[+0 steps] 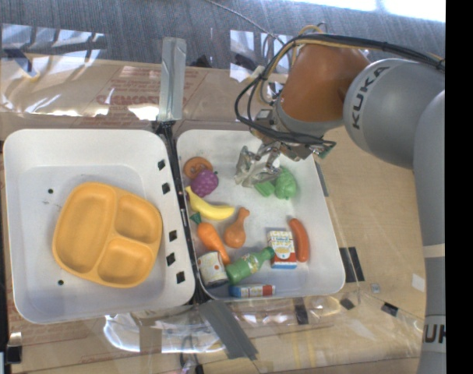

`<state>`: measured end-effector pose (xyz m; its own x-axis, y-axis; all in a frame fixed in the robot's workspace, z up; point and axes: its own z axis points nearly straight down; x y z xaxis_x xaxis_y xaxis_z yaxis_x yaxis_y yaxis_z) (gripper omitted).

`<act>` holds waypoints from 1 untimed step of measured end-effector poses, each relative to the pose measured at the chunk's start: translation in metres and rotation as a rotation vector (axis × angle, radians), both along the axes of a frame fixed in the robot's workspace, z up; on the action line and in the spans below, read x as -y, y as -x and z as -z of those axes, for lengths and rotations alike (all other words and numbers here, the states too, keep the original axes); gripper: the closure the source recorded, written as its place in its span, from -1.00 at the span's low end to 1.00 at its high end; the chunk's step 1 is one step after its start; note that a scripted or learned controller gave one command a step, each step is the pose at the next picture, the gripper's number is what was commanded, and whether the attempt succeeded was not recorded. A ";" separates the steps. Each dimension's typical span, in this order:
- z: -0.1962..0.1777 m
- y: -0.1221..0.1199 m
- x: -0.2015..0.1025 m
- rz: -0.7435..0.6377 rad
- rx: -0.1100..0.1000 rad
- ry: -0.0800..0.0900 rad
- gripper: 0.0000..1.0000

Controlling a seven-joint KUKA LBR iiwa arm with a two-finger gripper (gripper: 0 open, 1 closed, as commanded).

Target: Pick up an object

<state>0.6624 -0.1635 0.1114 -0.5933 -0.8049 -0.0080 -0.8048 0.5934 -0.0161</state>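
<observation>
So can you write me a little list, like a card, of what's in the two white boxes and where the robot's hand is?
left bin: yellow divided plate
right bin: toy food
near divider: banana, purple grapes, carrot
middle: chicken drumstick, green bottle
right side: sausage, small carton
gripper: low over the right bin's far end, by a green toy
holding something: cannot tell

Two white bins (33, 154), one yellow tray (105, 232), one banana (209, 206), one carrot (213, 241), one sausage (299, 238), one green bottle (250, 265).
</observation>
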 end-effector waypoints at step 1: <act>-0.085 0.003 -0.081 0.135 -0.009 -0.006 1.00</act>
